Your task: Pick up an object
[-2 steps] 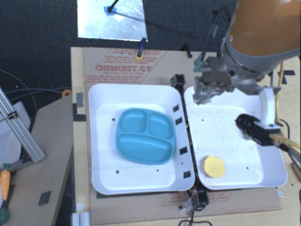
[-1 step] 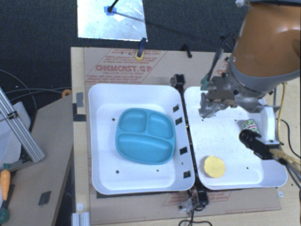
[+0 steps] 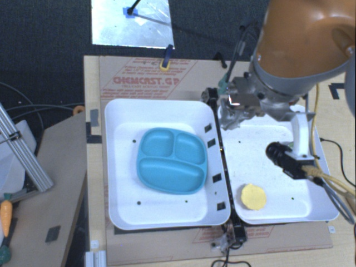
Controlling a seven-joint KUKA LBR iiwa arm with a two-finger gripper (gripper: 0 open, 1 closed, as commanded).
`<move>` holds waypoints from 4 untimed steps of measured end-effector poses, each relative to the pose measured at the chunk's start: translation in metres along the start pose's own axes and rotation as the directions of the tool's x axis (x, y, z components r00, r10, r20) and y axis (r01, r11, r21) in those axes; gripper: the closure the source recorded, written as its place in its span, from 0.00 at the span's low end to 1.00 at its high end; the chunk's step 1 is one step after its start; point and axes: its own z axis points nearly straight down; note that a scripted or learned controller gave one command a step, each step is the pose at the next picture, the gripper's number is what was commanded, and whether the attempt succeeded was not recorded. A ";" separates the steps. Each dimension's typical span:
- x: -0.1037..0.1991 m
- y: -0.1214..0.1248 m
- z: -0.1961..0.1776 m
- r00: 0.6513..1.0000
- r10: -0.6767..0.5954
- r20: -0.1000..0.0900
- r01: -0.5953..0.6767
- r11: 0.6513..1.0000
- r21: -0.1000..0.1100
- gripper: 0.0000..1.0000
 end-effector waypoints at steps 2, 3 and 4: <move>0.029 -0.004 -0.012 1.000 0.000 0.000 0.000 1.000 0.001 1.00; 0.027 -0.003 -0.023 1.000 -0.003 -0.001 0.003 1.000 -0.003 1.00; 0.027 -0.002 -0.034 1.000 -0.009 -0.001 0.009 1.000 -0.006 1.00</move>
